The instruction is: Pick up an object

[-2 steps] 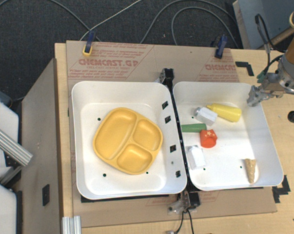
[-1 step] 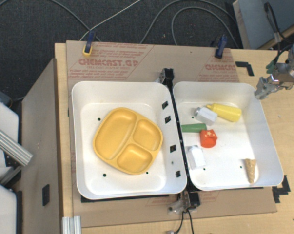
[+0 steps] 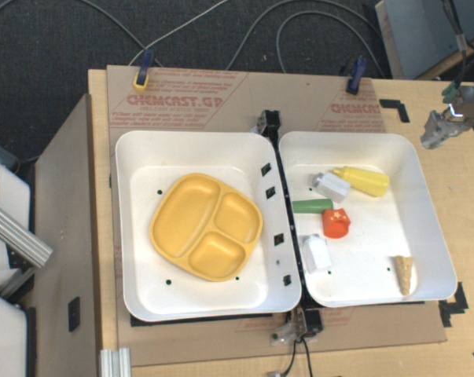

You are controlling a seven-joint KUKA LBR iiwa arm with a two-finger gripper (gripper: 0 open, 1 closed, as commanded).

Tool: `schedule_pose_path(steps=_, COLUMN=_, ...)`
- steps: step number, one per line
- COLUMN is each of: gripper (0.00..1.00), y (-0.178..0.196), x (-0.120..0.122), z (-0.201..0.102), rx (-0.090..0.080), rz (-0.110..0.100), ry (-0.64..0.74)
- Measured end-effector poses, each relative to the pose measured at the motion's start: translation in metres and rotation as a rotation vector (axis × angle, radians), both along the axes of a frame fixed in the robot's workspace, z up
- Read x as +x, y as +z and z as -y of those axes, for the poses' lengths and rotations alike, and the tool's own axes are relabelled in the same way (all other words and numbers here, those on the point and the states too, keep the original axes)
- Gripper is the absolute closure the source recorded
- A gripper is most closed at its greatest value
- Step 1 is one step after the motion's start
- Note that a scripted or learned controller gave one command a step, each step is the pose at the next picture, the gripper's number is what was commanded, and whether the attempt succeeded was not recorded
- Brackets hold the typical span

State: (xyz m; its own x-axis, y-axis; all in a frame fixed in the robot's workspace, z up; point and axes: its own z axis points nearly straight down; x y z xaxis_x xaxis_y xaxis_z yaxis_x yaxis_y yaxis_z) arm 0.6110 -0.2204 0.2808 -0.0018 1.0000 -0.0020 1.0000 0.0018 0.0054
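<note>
The right bin [image 3: 425,203] holds a yellow squeeze bottle with a grey cap [image 3: 354,181], a green stick [image 3: 312,206], a small red-orange pepper [image 3: 336,223], a white block [image 3: 316,252] near the divider, and a tan ice-cream cone [image 3: 405,274] at the front right. A yellow sectioned plate [image 3: 207,226] lies in the left bin [image 3: 130,210]. My gripper [image 3: 447,122] sits at the right edge of the view, beyond the right bin's far right corner, away from all objects.
Both bins rest on a cardboard sheet [image 3: 221,93] clamped with blue clips [image 3: 144,72]. Black clamps [image 3: 270,121] join the bins along the divider. Cables cross the dark floor behind the bench.
</note>
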Motion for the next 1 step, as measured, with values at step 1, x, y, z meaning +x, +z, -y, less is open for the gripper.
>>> schedule_pose_path(steps=1, gripper=1.0, y=0.0024, x=-0.0086, z=-0.0459, rx=0.004, rz=-0.007, ry=0.003)
